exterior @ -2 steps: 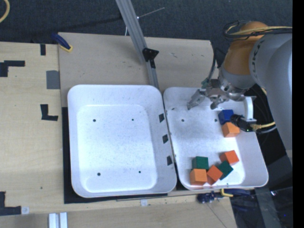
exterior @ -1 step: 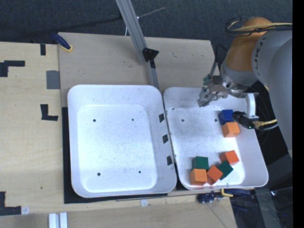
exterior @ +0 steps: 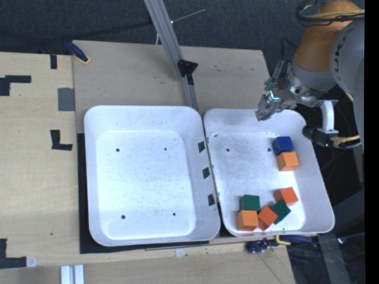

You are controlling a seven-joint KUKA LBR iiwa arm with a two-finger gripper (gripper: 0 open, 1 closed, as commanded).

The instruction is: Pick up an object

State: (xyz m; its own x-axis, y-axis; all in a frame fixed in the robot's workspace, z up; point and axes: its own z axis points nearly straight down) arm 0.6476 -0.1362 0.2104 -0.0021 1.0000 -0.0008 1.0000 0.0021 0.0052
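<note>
Orange and green wooden blocks [exterior: 260, 213] cluster well below the tool [exterior: 267, 109]; blue cube [exterior: 282, 144] nearer. Tool's grip state: cannot tell.

Side by side in the middle of the bench [exterior: 130, 76]: left bin [exterior: 142, 108] and right bin [exterior: 237, 112], rims touching, over a black mat [exterior: 83, 218]. Slants down from the far edge to the bins' junction: a metal rail [exterior: 166, 25] bearing a black clamp [exterior: 188, 68]. Near the far left corner, a blue and yellow clip [exterior: 77, 51]. Toward the left edge, black tape marks [exterior: 58, 141] and a grey patch [exterior: 66, 98].
</note>
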